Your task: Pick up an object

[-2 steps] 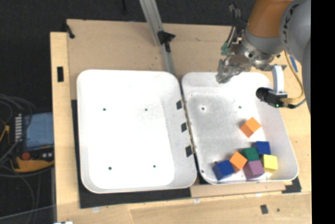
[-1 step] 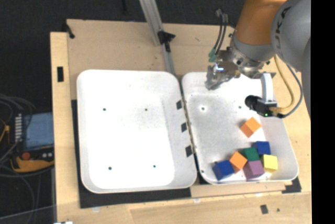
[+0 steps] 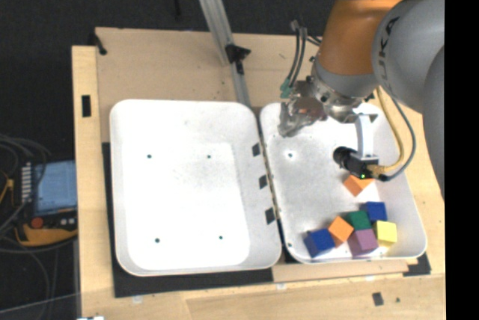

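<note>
Over the right bin we see the grey arm with its orange band reaching in from the right, and part of the maker's lettering shows on the grey casing, cut off so that we cannot read it whole. Its claw hangs low near the bin's upper left corner, close to the divide between the two bins, and we cannot tell whether it is open or closed; nothing shows between its tips from up here. Down in the bin's lower right corner sits the cluster of blocks: a blue block, an orange block, a purple block, a green block, a yellow block and another blue one behind. A second orange block lies apart, partly hidden by the black fitting on the wrist cable. Beside it all, the left bin shows only small dark dots, and the counter is pale wood.
</note>
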Motion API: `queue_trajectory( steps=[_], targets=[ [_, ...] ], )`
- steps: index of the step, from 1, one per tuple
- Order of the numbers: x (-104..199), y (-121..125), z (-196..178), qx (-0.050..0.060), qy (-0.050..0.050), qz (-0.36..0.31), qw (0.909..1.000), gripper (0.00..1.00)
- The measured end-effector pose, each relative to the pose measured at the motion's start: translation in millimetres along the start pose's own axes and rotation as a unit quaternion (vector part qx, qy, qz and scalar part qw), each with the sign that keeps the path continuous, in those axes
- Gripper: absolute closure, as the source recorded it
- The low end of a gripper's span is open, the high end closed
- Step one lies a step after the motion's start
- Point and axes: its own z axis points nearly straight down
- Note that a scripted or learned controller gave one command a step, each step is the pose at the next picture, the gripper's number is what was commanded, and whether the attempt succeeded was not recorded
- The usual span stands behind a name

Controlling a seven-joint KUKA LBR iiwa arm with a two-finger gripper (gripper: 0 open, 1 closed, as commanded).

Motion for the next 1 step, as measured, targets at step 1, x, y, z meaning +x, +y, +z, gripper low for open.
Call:
queue_trajectory(
  steps=[1],
  targets=[
    [51.8,-33.7,3.1,0.001,0.0,0.0,1.0,1.0]
  ],
)
